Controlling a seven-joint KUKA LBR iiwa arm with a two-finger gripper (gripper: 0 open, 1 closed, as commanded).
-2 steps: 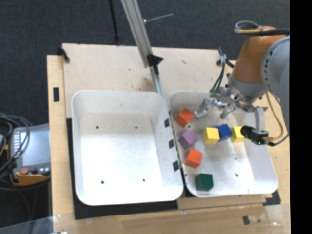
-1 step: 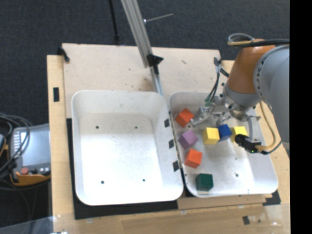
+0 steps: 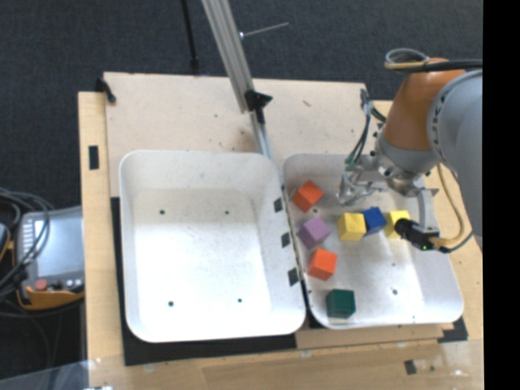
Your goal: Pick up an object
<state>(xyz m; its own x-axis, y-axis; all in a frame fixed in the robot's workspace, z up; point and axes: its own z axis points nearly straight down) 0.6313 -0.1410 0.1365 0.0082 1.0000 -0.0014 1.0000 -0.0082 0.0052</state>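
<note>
The arm (image 3: 422,112) comes in from the right, its orange band above the wrist, and the gripper (image 3: 354,187) hangs low over the back of the right bin (image 3: 431,295). Whether the fingers are apart or together cannot be told at this slant; nothing shows between them.

The blocks all lie in the right bin. An orange cube (image 3: 307,195) sits near the bin's left wall at the back, just left of the gripper, turned so a corner faces the camera. In front of it lies a purple cube (image 3: 314,231), also turned on the diagonal, and in front of that a second orange cube (image 3: 322,263). A dark green cube (image 3: 341,303) sits near the front rim, squarer to the bin's edges. To the right of the purple cube, a yellow cube (image 3: 352,226) touches a blue cube (image 3: 374,218), and a second yellow block (image 3: 397,220) lies just beyond the blue one, the three making a short row running left to right beneath the gripper. None of the blocks has a clear long axis.

The left bin (image 3: 146,177) stands beside the right one on the tabletop (image 3: 179,108). A slanted aluminium rail (image 3: 227,43) crosses the back of the tabletop.
</note>
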